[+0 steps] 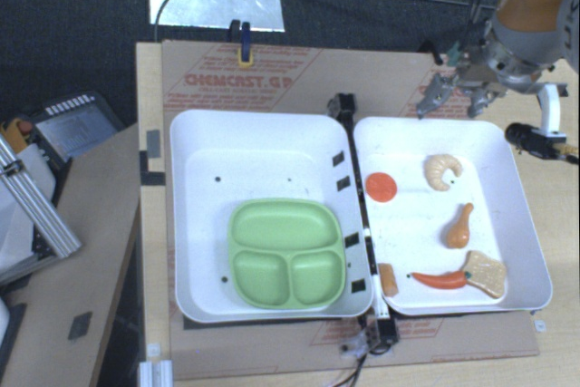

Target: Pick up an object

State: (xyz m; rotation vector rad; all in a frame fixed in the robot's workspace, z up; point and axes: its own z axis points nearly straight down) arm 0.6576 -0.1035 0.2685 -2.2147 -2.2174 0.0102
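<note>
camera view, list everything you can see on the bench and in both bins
shallow white left bin: 1, white, left half of bench
shallow white right bin: 1, white, right half of bench
green three-compartment plastic plate: 1, green, left bin, near front
flat orange-red disc: 1, orange-red, right bin, left side
pale curled shrimp-shaped toy: 1, cream, right bin, back
orange-brown drumstick-shaped toy: 1, right bin, middle
red chilli-shaped toy: 1, red, right bin, front
tan bread-slice toy: 1, tan, right bin, front right corner
small orange block: 1, orange, right bin, front left corner
two-finger gripper: 1, grey, above right bin's back edge, holding nothing
</note>
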